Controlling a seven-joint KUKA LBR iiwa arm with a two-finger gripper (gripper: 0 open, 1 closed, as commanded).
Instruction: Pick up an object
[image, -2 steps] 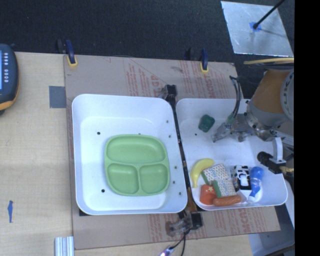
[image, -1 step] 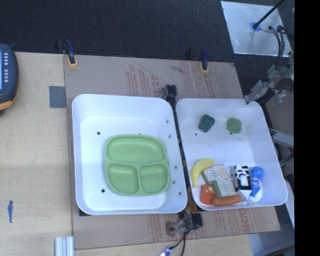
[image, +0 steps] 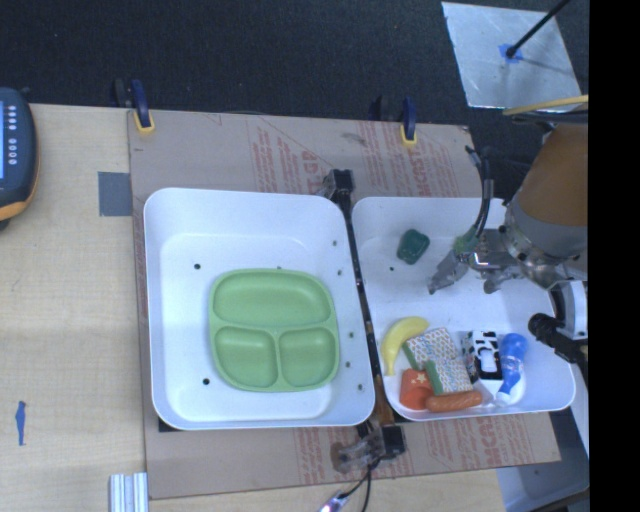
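Observation:
My gripper (image: 468, 282) hovers over the middle of the right bin (image: 375, 300), fingers spread open with nothing between them. A small dark green object (image: 412, 245) lies just up and left of it. Below the gripper, along the bin's front, lie a yellow banana (image: 400, 340), a patterned pouch (image: 438, 358), a red item (image: 415, 388), an orange sausage-shaped piece (image: 455, 402), a black-and-white item (image: 485, 354) and a blue item (image: 512, 364).
The left bin (image: 160, 300) holds a light green divided plate (image: 273, 328). Blue clamps (image: 408, 120) pin the brown board at the back. A blue and yellow device (image: 14, 150) sits at the far left edge of the bench.

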